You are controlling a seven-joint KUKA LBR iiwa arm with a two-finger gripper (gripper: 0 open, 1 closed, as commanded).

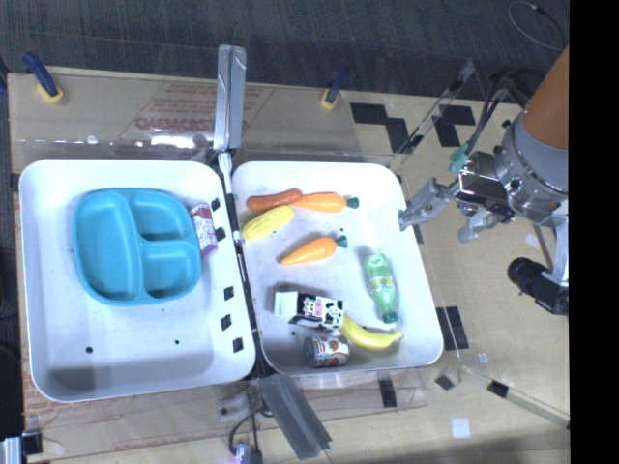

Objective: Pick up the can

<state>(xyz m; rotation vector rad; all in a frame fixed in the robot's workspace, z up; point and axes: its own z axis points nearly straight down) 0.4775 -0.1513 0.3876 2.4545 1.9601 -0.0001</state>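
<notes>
Fingers [430, 204] spreading wide, gripping nothing; I'm seeing gripper [455, 211] hanging right of right bin [411, 259], can [327, 351] lying near-left, long axis left-right.

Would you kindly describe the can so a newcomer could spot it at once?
Look in the right-hand white bin, at its near edge. The can lies there on its side, touching the banana's left end, just below the cow-print carton. It is the only metallic cylinder there, with a red-and-white label.
</notes>
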